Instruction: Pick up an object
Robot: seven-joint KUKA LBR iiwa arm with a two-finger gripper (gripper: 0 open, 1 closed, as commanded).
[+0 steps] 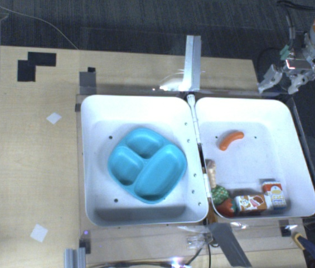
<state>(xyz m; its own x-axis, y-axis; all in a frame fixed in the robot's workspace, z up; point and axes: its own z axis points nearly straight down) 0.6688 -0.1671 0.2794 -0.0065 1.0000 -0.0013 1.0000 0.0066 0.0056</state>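
Note:
The right bin [291, 149] holds an orange toy sausage [231, 139] near its middle. Along its near edge lie a green and red toy vegetable [222, 200], a brown labelled packet [251, 203] and a small red-topped carton [274, 193]. A small beige piece [211, 172] rests against the left wall. My gripper [282, 80] hangs beyond the far right corner of this bin, above the bench, open with nothing between its fingers. It is well away from all the objects.
The left bin [98, 127] holds a blue divided plate [147, 164]. A metal post [193, 66] stands behind the seam between the bins. Cables [291, 21] run near the arm at the top right.

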